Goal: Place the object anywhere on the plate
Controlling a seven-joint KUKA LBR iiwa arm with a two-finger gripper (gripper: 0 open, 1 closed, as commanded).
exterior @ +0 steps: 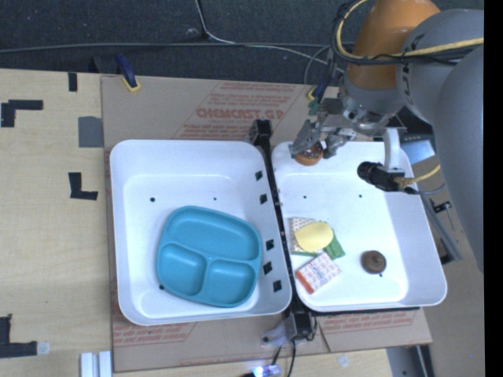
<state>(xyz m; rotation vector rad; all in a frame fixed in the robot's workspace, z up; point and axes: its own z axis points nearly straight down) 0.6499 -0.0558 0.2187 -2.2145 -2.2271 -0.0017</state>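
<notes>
The plate (pixel 209 256) is a light blue plastic tray with rounded corners, split into three compartments: one long section along its far side and two smaller ones nearer the camera. It lies flat, turned at a slight angle, on the floor of the left bin. A small round brown object (pixel 307 155) sits between the fingers of the gripper (pixel 309 149), above the far left corner of the right bin, well apart from the plate.
</notes>
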